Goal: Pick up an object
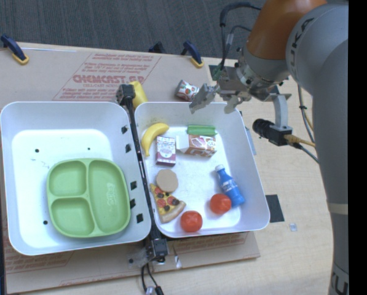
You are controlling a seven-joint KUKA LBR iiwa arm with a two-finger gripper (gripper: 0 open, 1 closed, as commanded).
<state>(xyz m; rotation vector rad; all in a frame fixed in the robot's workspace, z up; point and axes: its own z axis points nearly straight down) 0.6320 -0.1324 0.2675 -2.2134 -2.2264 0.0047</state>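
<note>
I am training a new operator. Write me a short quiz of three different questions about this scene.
1. True or false: the green plate lies in the left bin.
2. Which item lies nearest the blue bottle? A) banana B) tomato C) pizza slice
3. Fill in: the hand hovers over the right bin's ____ edge.

Key: 1 true; 2 B; 3 far

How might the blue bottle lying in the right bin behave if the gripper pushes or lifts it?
The blue bottle lies on its side, so a push would probably roll it. Its rounded, smooth-looking body may slip from a pinch. Being small, it is likely light.
</note>
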